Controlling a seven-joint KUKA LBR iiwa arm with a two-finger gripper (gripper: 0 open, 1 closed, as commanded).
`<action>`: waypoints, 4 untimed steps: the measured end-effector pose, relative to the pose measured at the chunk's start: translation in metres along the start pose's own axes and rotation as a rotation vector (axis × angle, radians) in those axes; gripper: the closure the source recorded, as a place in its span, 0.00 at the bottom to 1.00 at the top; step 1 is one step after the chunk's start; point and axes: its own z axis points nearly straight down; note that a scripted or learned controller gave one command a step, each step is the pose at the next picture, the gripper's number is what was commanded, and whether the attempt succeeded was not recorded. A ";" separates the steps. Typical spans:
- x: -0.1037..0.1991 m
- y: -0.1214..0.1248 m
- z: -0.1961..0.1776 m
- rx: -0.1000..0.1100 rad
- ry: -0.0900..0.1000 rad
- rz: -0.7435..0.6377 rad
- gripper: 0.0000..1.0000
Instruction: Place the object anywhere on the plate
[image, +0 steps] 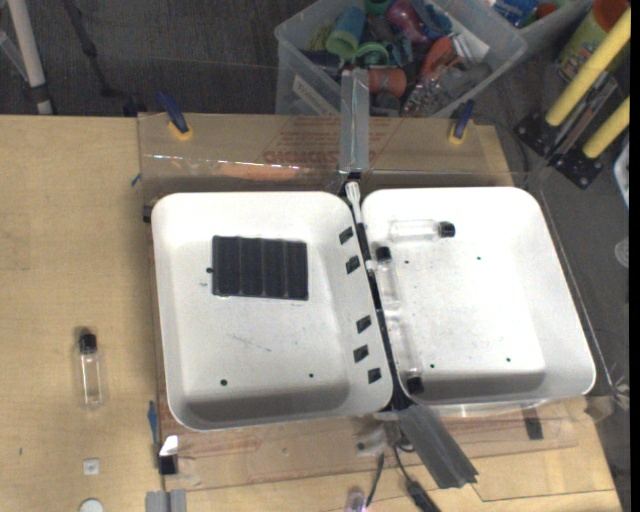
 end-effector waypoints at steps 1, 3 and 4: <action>0.001 -0.037 -0.003 -0.001 0.001 -0.102 1.00; 0.036 0.006 -0.003 -0.004 0.004 0.002 1.00; 0.077 0.039 -0.004 -0.003 0.004 0.001 1.00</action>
